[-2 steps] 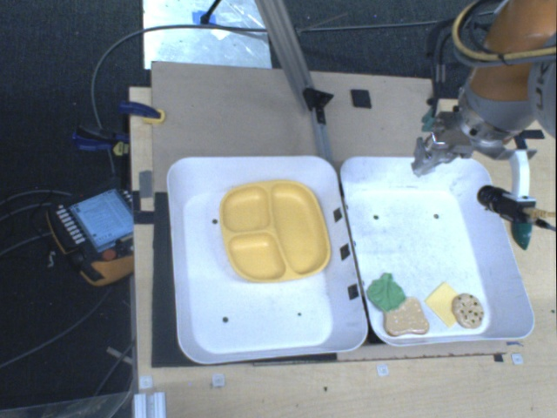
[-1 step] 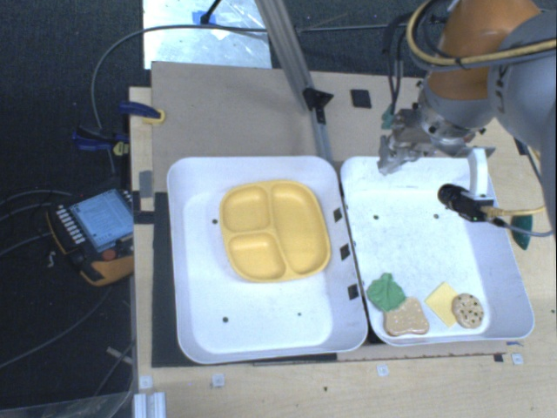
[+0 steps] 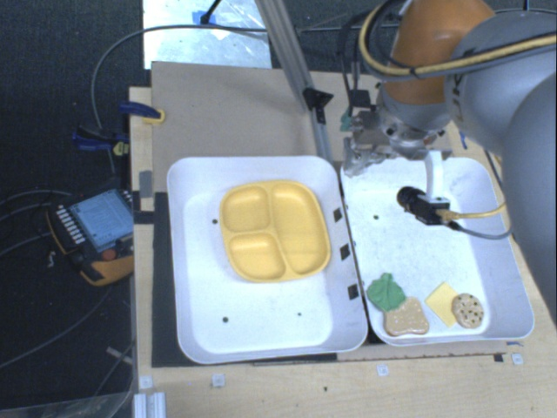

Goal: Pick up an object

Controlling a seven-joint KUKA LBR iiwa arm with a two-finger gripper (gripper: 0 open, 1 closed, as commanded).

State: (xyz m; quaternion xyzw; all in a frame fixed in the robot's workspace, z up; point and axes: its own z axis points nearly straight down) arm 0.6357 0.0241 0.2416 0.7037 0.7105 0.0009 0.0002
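While the gripper point(image 3: 376, 153) hangs over the right bin's point(image 3: 496, 259) far left corner, we cannot tell its state. We log four food pieces along the near edge: leaf point(image 3: 385, 291), toast point(image 3: 406, 320), cheese point(image 3: 441, 303), cookie point(image 3: 468, 309). All lie well apart, toward the camera.

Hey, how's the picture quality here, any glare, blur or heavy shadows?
Camera view: bright glare on the shiny sheet at top; the white bins evenly lit with soft shadows; the arm looks slightly soft; the toy foods are reasonably sharp.
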